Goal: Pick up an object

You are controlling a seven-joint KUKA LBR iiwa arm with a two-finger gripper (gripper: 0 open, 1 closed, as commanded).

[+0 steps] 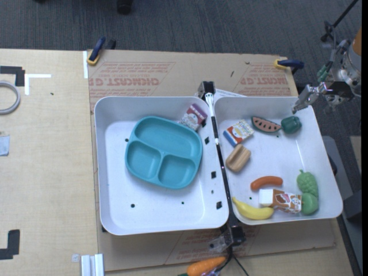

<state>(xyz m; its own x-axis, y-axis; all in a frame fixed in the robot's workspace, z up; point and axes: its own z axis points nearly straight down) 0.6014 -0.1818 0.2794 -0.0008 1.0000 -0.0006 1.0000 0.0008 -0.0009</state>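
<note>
White bins (109, 154), two; one teal tray (164, 152); tool (303, 99) seemingly released, empty.

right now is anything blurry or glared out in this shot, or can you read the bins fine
Camera view: even light, soft shadows, no strong glare on the left bin or right bin; the teal tray and banana read sharp; the gripper at the right bin's top corner looks small and slightly soft.

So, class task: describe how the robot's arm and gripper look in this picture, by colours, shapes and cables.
At the right edge, the gripper is thin, grey and metallic, ending in slim pointed tips. Behind it sits a cluttered silver-and-black wrist assembly with small green parts and thin dark cables. A sliver of orange shows at the edge.
</note>
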